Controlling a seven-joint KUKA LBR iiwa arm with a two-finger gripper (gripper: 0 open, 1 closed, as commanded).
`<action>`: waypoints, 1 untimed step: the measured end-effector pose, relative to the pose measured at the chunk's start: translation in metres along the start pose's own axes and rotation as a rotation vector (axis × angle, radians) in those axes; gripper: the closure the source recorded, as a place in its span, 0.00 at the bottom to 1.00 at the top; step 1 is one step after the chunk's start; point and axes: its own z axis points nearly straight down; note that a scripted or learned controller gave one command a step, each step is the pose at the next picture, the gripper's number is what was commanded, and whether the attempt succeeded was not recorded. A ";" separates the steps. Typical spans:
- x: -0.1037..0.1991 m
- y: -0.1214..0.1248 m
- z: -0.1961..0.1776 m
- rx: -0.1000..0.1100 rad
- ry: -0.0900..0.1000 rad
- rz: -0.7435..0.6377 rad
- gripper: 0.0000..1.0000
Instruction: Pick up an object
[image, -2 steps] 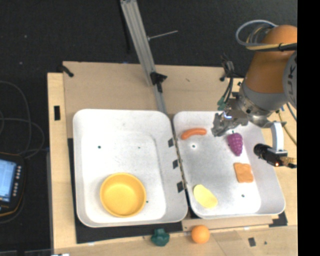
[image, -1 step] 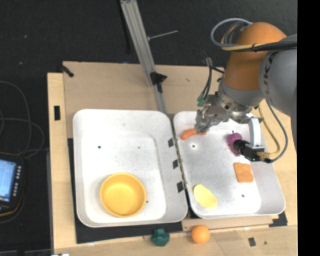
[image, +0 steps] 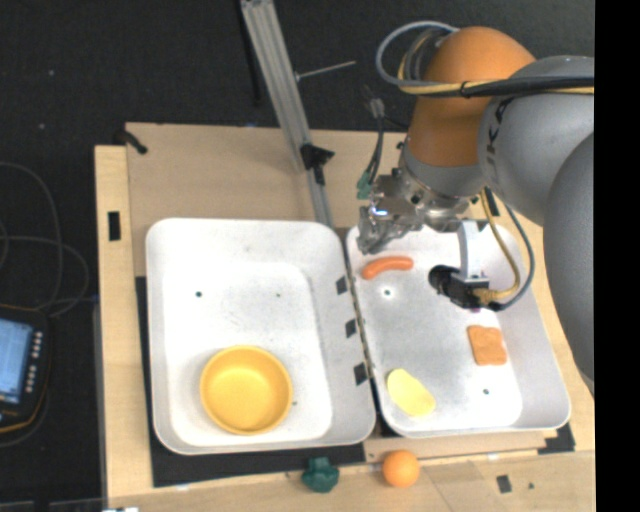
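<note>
Over the right bin's (image: 535, 395) far left corner you see the end effector (image: 378, 232), hanging just above the orange sausage-shaped piece (image: 386, 266); you cannot tell how it is set. Nearer you in that bin lie an orange block (image: 487, 346) and a yellow piece (image: 409, 391). Your left bin (image: 180, 260) holds a yellow bowl (image: 246, 389). An orange ball (image: 400, 468) rests on the worktop (image: 200, 170).

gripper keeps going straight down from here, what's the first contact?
Probably the orange sausage-shaped item, lying just below the gripper at the right bin's top-left corner. Depth is unclear from this slant; it could meet the bin floor beside it.
</note>
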 end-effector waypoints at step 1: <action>0.053 0.018 0.001 0.001 0.001 -0.001 1.00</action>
